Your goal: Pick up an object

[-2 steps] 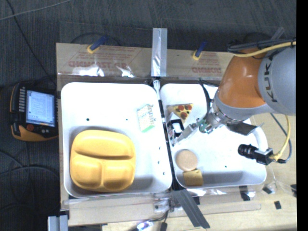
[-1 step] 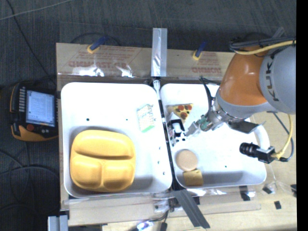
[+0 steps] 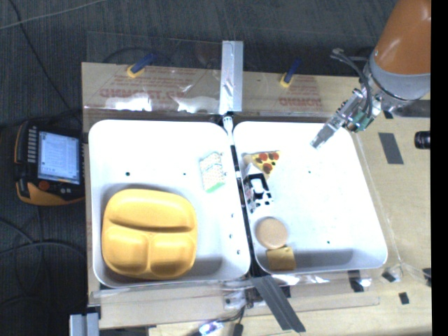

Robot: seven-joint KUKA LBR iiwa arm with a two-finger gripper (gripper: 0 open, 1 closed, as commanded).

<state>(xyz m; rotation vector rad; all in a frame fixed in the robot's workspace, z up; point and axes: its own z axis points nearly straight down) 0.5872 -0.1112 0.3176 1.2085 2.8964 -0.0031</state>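
Toward the upper right of the frame, the grey arm (image 3: pixel 402 33) with its orange band reaches in, and its gripper (image 3: pixel 318 141) hangs slanted over the upper part of the right bin (image 3: pixel 350 208), near that bin's top edge. Whether it is open or closed I cannot tell at this size, and nothing can be seen held in it. All the small objects in the right bin lie along its left side, well apart from the gripper: a pizza-slice toy (image 3: pixel 264 161) at the top, a black-and-white item (image 3: pixel 257 191) just below it, a round tan disc (image 3: pixel 271 232) lower still, and a brownish-yellow block (image 3: pixel 281 259) touching the disc at the bin's bottom edge. The left bin (image 3: pixel 140 142) holds 2 things: a large yellow moulded piece (image 3: pixel 148 231) filling its lower left, and a small pale green-printed card (image 3: pixel 211 171) near its upper right, close to the divider between the 2 bins. At the far left of the frame, off the bench, sits a handheld pendant (image 3: pixel 50 161) with a lit screen.
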